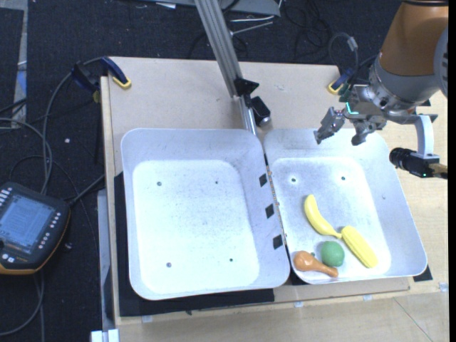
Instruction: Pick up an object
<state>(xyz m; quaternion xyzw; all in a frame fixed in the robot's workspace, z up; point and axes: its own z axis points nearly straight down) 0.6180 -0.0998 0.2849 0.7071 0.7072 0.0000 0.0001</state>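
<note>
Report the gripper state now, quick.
Two-finger gripper: open, fingers spread, nothing between them. It hangs above the far rim of the right shallow white bin, away from the yellow banana.

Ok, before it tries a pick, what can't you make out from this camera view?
- Arm: cut off by the top and right edges; just the wrist end is in frame.
- Green object: its far side touches the yellow pieces; what it is stays unclear at this size.
- Orange object: too small to identify.
- Gripper: nothing seen between its fingers, which stand apart above the right bin's far rim.
</note>
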